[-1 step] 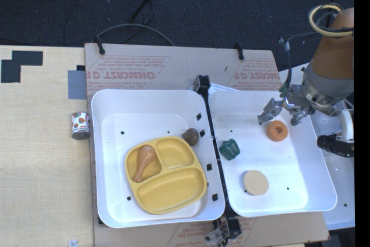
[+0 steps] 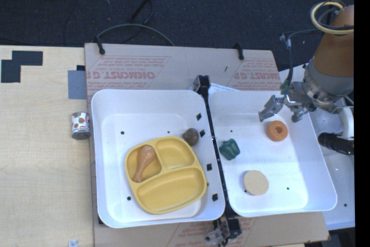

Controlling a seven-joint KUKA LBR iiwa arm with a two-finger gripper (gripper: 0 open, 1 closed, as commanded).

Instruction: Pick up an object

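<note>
1. 2 shallow white bins are seen side by side on the bench: the left bin (image 2: 107, 124) and the right bin (image 2: 312, 182), divided by a black strip running from 12 o'clock to 6 o'clock.
2. The arm (image 2: 334, 49) is seen entering from 3 o'clock, with its orange band above the grey wrist.
3. The gripper (image 2: 284, 110) is positioned over the upper right part of the right bin. Its 2 fingers are seen spread apart, with nothing between them.
4. An orange ring (image 2: 277, 131) is found in the right bin, just below the gripper toward 6 o'clock, apart from the fingers.
5. A green object (image 2: 229, 148) is placed near the left wall of the right bin, at 9 o'clock from the orange ring.
6. A tan round disc (image 2: 255, 182) is laid flat in the lower middle of the right bin, at 5 o'clock from the green object.
7. A yellow tray (image 2: 170, 188) with 3 compartments is set in the left bin. A tan drumstick-shaped object (image 2: 144, 162) is held in its upper left compartment.
8. A small brown lump (image 2: 191, 136) is seen touching the yellow tray's rim at 1 o'clock.
9. A small can (image 2: 80, 125) is seen lying on the bench, just outside the left bin at 9 o'clock.
</note>
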